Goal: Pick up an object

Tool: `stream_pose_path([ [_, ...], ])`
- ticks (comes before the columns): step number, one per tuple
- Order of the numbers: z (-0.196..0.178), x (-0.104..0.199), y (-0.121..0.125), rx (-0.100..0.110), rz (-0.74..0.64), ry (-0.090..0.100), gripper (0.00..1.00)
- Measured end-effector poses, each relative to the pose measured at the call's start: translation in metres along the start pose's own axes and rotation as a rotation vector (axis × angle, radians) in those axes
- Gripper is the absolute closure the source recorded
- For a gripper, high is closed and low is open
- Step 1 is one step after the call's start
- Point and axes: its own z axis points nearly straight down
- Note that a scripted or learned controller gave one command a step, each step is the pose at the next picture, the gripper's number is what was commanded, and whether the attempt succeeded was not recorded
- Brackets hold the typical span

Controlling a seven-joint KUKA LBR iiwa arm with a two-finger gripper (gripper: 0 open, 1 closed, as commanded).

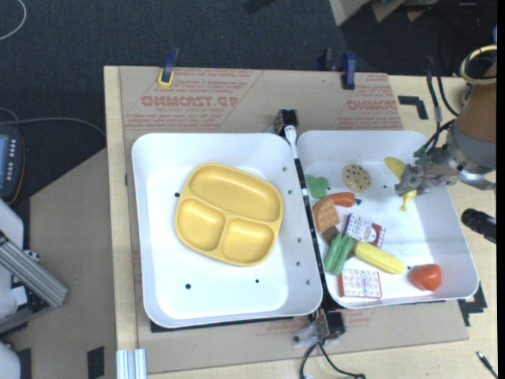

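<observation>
A small yellow banana-shaped toy [397, 166] lies in the right white bin [442, 283], near its far right corner, its long axis running from upper left down toward lower right, where a thin yellow end [406, 201] shows below the gripper [412, 183]. The grey two-finger gripper sits directly over the banana's lower half; whether its fingers are closed on the banana cannot be told.

The same bin also holds:
- one round speckled cookie [357, 178]
- one green leafy piece [317, 185]
- one orange carrot [342, 199]
- one brown bread slice [325, 215]
- one green pepper-like piece [339, 252]
- one yellow corn cob [379, 257]
- one red tomato [426, 276]
- two small printed cartons [362, 230], [360, 283]

The left white bin [158, 172] holds one yellow three-compartment plastic tray [229, 213].
</observation>
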Motion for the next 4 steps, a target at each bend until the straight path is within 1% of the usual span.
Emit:
stream_pose_path([
  [1,-0.063,0.004,0.005,-0.002,-0.001,-0.001,1.00],
  [2,-0.084,0.003,0.006,0.001,0.000,0.001,1.00],
  [3,-0.079,0.044,0.026,0.003,-0.003,0.002,1.00],
  [4,-0.075,0.104,0.040,0.004,-0.005,0.003,1.00],
])
